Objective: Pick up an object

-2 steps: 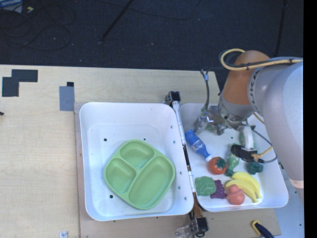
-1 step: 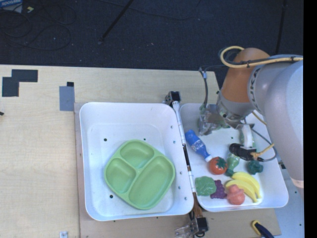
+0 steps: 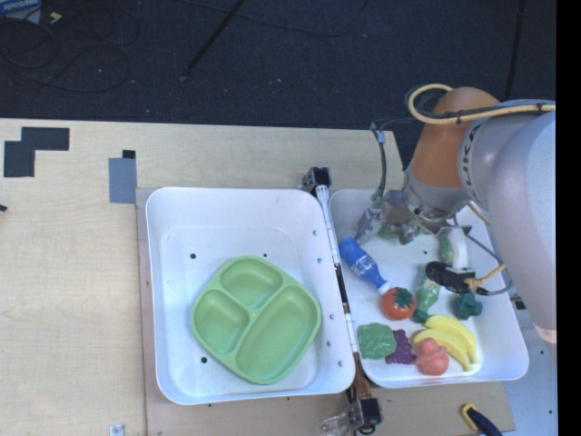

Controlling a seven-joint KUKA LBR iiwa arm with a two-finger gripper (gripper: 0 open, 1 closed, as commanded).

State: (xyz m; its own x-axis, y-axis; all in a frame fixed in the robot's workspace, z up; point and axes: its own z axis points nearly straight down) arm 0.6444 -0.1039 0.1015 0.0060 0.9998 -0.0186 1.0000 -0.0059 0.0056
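In the right bin [image 3: 513, 357], a shallow white plastic tray with rounded corners, lay a jumble of small toy foods. A blue bottle [image 3: 361, 263] with a white label lay tilted near the bin's left wall. Just beyond its cap sat a round red tomato [image 3: 397, 303]. Along the near edge lay a knobbly green lettuce piece [image 3: 375, 341], a purple grape cluster [image 3: 400, 348], a curved yellow banana [image 3: 453, 337] and a reddish-pink fruit [image 3: 433, 357] touching it. The gripper [image 3: 392, 224] hung over the bin's far end; whether it was open or closed could not be told. The left bin [image 3: 172, 216] on the pale wooden surface [image 3: 64, 289] held a smooth green divided plate [image 3: 257, 318].
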